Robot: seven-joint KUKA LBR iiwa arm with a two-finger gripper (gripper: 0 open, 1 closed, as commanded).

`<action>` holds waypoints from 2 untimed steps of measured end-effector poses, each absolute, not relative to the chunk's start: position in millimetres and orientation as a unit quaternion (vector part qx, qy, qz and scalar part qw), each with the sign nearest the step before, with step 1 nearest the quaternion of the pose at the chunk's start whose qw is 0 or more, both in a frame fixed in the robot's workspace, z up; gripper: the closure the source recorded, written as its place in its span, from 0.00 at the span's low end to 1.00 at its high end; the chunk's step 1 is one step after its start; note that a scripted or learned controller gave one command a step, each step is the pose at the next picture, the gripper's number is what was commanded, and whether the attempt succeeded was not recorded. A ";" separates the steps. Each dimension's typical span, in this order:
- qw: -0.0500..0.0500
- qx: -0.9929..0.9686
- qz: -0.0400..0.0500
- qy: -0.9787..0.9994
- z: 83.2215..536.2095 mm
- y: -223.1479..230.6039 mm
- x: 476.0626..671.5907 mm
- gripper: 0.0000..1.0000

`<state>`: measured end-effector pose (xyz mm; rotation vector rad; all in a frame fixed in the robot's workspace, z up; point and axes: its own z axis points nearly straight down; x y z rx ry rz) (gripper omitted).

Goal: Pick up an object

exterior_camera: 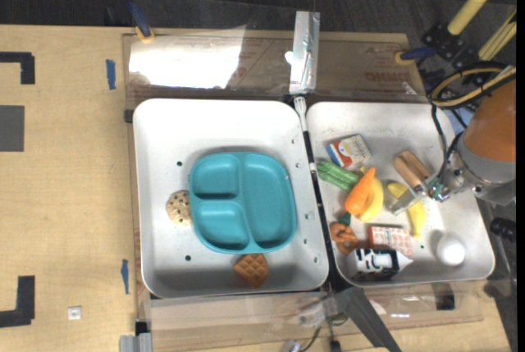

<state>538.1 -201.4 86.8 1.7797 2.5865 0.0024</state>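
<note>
Two shallow white bins side by side on the bench (66, 178). In the left bin (156, 129), a teal divided plate (244, 201) lying flat in the middle, a speckled cookie (178, 208) just beside its left edge and a brown waffle (251, 268) near its lower edge, both apart from the plate and from each other, so easy to reach from above. In the right bin (328, 125), a crowded heap: a small red-and-white carton (349, 151) toward the top, a green vegetable (338, 175) touching an orange piece (365, 194), a brown cylinder (411, 169) tilted toward the right, a yellow piece (416, 218), a pretzel-like brown thing (344, 236), a red-and-white packet (390, 238), a black-and-white item (376, 261) and a white round lid (452, 250) near the lower right corner. Hand (437, 190) low over the right bin, arriving from the right under the grey and orange arm (490, 137), placed just beside the lower end of the brown cylinder and close above the yellow piece. State of the hand: cannot tell, too small and partly hidden by the wrist. Nothing plainly seen held. Judged from the position, a grasp attempt on the cylinder or the yellow piece, with tight crowding likely to cause a slip or a double catch.
</note>
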 end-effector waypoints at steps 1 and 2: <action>0.005 0.568 0.002 0.823 99.2 -202.1 540.3 1.00; 0.006 0.602 0.003 0.798 243.8 -143.9 570.9 1.00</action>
